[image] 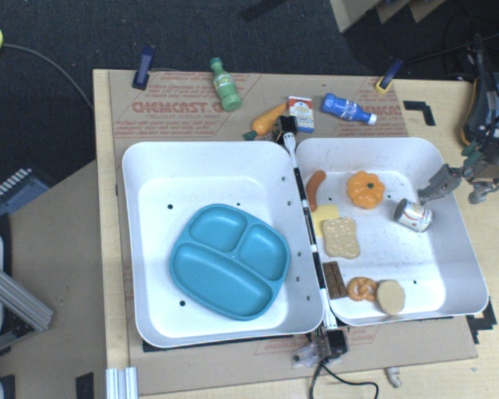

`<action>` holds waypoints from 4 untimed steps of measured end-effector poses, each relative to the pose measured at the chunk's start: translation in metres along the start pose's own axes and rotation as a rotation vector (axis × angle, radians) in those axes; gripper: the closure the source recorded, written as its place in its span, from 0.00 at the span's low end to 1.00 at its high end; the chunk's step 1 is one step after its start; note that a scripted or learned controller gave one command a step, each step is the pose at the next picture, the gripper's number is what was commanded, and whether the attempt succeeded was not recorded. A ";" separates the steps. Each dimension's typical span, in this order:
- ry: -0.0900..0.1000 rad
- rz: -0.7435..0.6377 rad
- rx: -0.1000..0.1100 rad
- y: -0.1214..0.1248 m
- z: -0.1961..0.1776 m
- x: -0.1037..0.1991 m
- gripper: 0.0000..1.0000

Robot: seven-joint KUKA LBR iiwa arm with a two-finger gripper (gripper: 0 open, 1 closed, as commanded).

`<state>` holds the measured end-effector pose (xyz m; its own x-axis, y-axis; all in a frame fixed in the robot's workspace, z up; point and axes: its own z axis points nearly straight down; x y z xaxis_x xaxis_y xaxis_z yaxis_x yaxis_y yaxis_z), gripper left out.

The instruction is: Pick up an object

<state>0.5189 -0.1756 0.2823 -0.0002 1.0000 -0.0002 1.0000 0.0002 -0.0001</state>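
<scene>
Tool (439, 183) hovered with fingers apart just beside the small silver can (413, 214) lying near the right bin's (461, 248) right wall; light, stiff and probably slick, it seemed best pinched across its round sides.

The hand (439, 184) is dull grey metal with angular fingers, dark cables trailing behind it.

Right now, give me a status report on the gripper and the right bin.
Gripper over right bin's right edge, nothing seen held. Can lies just beside it. Pumpkin and toast further left, not in the way.
</scene>
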 end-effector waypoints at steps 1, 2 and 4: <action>0.002 -0.001 0.003 0.063 0.130 -0.002 0.00; 0.000 -0.001 0.000 0.100 0.198 0.013 0.00; -0.003 -0.002 -0.005 0.149 0.187 0.010 1.00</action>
<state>0.6675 -0.1661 0.0956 -0.0020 1.0000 -0.0031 1.0000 0.0020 0.0044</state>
